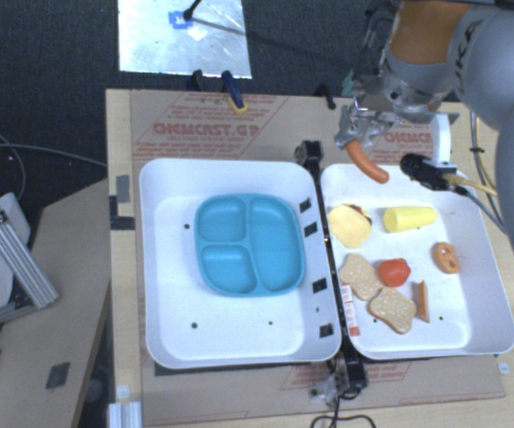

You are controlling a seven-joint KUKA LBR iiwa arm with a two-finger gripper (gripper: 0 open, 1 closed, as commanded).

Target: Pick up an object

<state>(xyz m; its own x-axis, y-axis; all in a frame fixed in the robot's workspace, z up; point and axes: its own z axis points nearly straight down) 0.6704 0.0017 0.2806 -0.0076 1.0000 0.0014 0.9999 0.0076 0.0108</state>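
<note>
Currently lifting: the gripper [357, 138] is clenching one end of the sausage [368, 162] at upper right of frame.
Next move is calling for steady raising clear of the right bin [493, 279].

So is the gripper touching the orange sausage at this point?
Touching. In the camera view the gripper hangs above the right bin's far edge, and the orange sausage dangles from between its fingers, its upper end pinched there.

A dark carpet floor [43, 52] fills the top, with a shiny metal sheet [184, 23] at the upper middle
</note>
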